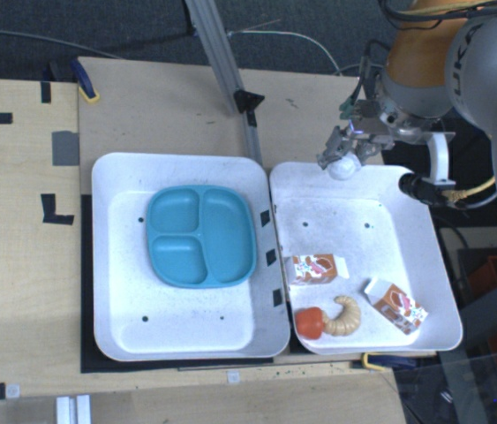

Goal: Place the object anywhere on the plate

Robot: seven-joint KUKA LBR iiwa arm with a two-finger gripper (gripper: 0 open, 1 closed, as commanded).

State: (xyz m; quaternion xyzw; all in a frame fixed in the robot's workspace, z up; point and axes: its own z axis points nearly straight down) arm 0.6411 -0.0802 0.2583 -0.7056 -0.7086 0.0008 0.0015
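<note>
A small round white ball sits pinched between the two fingers of the grey metal gripper, so the gripper is closed on it. The ball looks smooth and pale, almost the same white as the bin under it. It hangs over the far edge of the right shallow white bin, near that bin's top left corner.

The light blue plastic plate has three sections (one long and two smaller). It lies flat in the middle of the left shallow white bin, well apart from the ball.

In the right bin, near its front, lie four other things. There is a flat snack packet with a red and orange picture, a small white and red box that lies tilted, a tan curved croissant toy and a red round tomato toy touching the croissant.

Both bins sit side by side on a light brown wooden bench with black tape marks on it. A grey metal pole slants up behind the bins. The floor behind is dark blue.
</note>
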